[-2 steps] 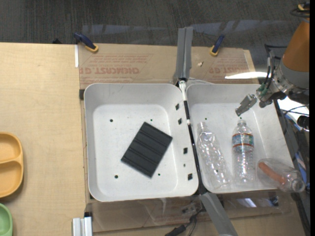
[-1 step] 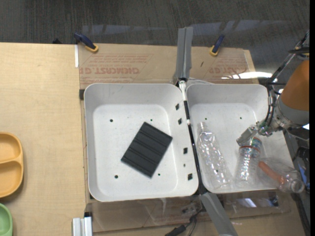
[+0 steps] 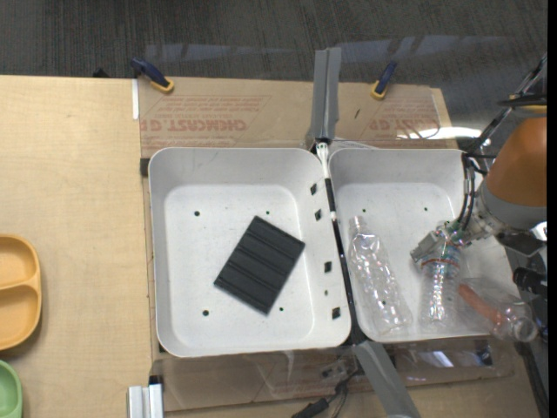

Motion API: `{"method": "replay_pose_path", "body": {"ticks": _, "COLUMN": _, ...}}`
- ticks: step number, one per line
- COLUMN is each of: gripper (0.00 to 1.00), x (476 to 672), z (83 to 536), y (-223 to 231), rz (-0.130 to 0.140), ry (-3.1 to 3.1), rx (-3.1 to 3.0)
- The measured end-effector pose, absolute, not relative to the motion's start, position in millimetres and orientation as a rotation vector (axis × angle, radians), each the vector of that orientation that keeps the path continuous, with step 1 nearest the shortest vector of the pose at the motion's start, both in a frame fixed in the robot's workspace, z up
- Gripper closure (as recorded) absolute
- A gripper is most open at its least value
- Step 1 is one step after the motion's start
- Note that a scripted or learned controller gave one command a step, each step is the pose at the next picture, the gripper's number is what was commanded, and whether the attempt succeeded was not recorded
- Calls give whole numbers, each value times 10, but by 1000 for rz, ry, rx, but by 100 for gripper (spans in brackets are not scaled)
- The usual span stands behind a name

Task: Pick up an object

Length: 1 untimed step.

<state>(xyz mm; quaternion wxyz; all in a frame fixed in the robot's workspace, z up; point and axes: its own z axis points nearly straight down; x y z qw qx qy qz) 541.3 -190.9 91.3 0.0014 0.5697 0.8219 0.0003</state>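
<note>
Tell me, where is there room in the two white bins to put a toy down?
The left white bin has bare floor all around the flat black ribbed rectangle, widest near its back wall. The right white bin is free along its back; its front is crowded by the crumpled clear plastic bottle, a second clear bottle and the gripper.

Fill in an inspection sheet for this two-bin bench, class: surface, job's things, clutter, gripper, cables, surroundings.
Surface: two white bins, left bin and right bin, on cardboard.
Job's things: black ridged block lies flat and tilted in the left bin; clear plastic bottle lies in the right bin.
Clutter: a clear tube-like item lies beside the bottle.
Gripper: gripper low over the right bin, finger state unclear.
Cables: dark cables run along the arm.
Surroundings: two clamps hold the cardboard; orange tray on the wooden table.
</note>
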Motion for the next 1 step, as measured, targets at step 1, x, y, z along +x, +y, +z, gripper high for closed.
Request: {"method": "replay_pose_path", "body": {"ticks": 1, "gripper": 100, "x": 5429, "z": 975, "y": -1905, "rz": 3, "ry": 2580, "rx": 1789}}
